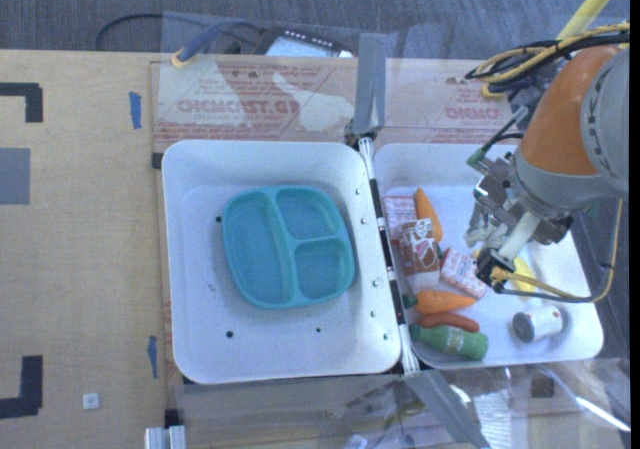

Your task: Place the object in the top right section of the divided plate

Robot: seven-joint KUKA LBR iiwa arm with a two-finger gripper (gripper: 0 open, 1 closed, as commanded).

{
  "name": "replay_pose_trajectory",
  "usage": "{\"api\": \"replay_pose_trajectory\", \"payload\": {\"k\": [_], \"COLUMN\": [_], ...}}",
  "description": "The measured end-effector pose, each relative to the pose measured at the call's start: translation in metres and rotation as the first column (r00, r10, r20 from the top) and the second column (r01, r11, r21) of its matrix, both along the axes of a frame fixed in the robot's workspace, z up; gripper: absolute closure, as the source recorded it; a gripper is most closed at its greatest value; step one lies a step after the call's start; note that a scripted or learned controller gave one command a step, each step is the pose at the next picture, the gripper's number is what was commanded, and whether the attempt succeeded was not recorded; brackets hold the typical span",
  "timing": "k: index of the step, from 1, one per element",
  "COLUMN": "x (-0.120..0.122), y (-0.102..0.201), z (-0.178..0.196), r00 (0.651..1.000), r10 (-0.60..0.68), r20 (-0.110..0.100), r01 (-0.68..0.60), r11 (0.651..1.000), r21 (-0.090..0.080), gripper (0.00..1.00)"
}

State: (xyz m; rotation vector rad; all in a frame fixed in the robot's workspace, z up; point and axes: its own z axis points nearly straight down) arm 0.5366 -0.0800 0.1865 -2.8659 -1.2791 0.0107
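Smooth teal 3-section plate (289, 246); pincer (487, 264) over glossy snack pkt (462, 273).

The divided plate (288, 247) was teal, with three sections, and lay flat near the middle of the left bin (190, 237), slightly toward its right wall. All its sections were bare, including the top right one.

Faint red lettering reading "CHEMCAST GP" runs across the clear plastic sheet (240, 105) behind the bins; other print is unreadable.
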Motion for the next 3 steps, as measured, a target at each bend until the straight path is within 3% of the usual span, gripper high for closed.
{"api": "replay_pose_trajectory", "payload": {"k": [1, 2, 3], "x": [0.018, -0.016, -0.016], "y": [0.075, 0.146, 0.145], "z": [0.000, -0.004, -0.004], "r00": [0.928, 0.839, 0.839], "r10": [0.374, 0.544, 0.544], "r20": [0.003, 0.001, 0.001], "r01": [-0.374, -0.544, -0.544], "r11": [0.928, 0.839, 0.839], "r21": [0.002, 0.004, 0.004], "gripper": [1.00, 1.00, 0.00]}}
